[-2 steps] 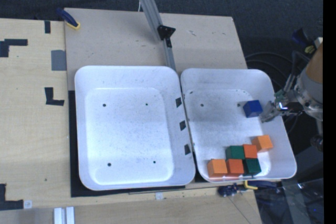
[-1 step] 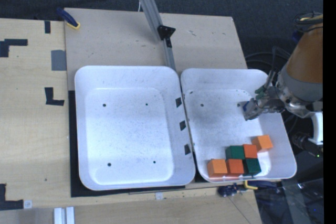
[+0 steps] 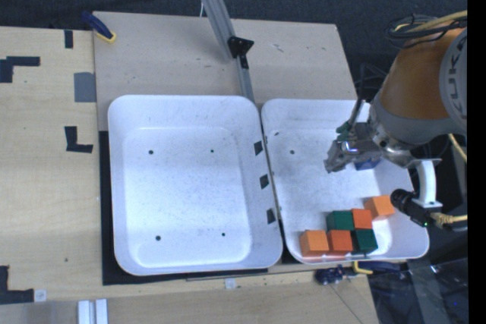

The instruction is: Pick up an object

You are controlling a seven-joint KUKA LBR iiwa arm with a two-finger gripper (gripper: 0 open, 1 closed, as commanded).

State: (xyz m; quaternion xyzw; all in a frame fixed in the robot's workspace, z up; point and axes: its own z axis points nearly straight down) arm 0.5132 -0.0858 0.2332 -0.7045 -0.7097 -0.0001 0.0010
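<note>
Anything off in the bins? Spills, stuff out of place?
Nothing spilled or damaged. The orange and green blocks sit bunched in the right bin's near corner, one orange block tilted against the rim. The gripper hangs over bare bin floor, away from them. The left bin looks normal.

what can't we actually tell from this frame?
- Two-finger gripper, camera view: too small and blurred to read its state or whether it holds anything.
- Small blue object beside it: mostly hidden by the grey arm's wrist; identity unclear.
- Right shallow white bin: far-right side covered by the arm.
- Cluster of orange and green blocks: packed tight, so the exact count is uncertain.
</note>
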